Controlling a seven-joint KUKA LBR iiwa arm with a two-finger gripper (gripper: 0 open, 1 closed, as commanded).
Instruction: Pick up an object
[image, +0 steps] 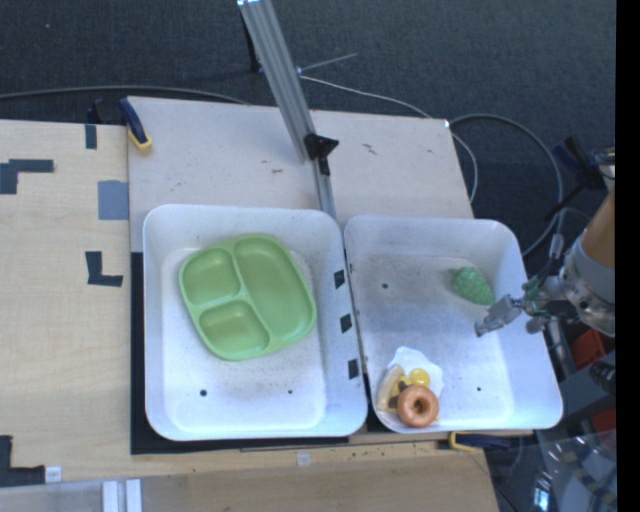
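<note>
we see a robotics lab: two white bins (335, 240) on a taped plywood bench (60, 300), a metal mounting pole (290, 90) rising behind the bins, loose cables (470, 150) beyond the bench.

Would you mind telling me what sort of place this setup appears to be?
Probably a robotics lab bench: two white bins, toy food such as a doughnut and a green divided plate, and a gripper beside loose cables.

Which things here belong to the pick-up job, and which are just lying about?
Job:
- gripper over the right bin
- green lumpy object
- donut
- small yellow piece
- white piece beneath it

Lying about:
- green divided plate in the left bin
- metal pole
- yellow-tipped clamp
- cables
</note>
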